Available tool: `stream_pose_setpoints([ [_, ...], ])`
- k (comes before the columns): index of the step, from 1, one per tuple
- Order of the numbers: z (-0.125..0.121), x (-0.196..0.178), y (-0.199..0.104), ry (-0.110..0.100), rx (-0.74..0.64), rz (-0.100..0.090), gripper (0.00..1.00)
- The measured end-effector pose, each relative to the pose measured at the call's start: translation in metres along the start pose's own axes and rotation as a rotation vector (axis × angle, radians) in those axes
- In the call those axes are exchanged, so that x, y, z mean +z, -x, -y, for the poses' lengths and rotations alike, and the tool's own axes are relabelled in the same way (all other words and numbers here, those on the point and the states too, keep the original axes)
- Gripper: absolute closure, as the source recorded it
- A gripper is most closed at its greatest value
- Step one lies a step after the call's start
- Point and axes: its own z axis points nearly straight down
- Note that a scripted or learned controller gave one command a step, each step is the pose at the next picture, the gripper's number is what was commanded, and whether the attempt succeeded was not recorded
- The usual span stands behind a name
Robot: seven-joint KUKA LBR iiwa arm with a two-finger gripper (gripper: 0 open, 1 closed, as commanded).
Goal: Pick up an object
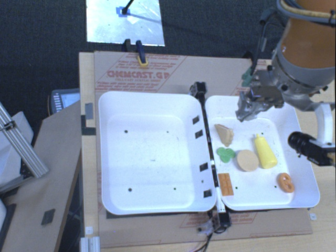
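The grey two-finger gripper (245, 114) hovered above the tan wedge-shaped block (226, 134), apparently approaching; next it needed lowering.

Lighting is bright and even from overhead, with only faint shadows. The white bins (157, 109) read slightly overexposed, and a reflective sheet (125, 14) shows glare. Overall focus is soft and grainy.
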Motion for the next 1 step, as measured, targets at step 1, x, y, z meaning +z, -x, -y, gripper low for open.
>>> stream_pose_setpoints([
  [1,-0.0003,-0.1000,-0.0673,0.020,0.000,-0.004,1.00],
])
